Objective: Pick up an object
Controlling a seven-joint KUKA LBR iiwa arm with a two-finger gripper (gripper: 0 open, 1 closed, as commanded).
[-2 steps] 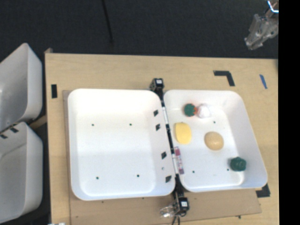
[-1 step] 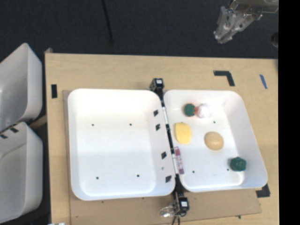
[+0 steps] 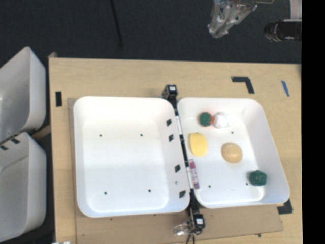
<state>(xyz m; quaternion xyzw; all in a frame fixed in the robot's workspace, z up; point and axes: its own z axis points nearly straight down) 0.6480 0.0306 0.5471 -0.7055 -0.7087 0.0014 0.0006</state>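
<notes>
The gripper (image 3: 222, 25) hangs at the far right of the scene, above the dark floor beyond the far edge of the worktop (image 3: 127, 78), well apart from both bins; whether it is apart or together cannot be told from this blurred view, and nothing shows in its grasp. Nearer than it, and a little to its right, lies the right bin (image 3: 271, 146), which carries all the loose objects. Closest to the gripper are a small dark green ball (image 3: 204, 119) and a white ball (image 3: 220, 120), touching each other near the bin's far wall. Nearer still, a yellow oval piece (image 3: 198, 144) lies just beside the bin's left wall, with a tan rounded object (image 3: 232, 152) to its right. A green lump (image 3: 257, 178) rests in the near right corner. The left bin (image 3: 81, 151) sits against the right one, joined along a clipped seam.
</notes>
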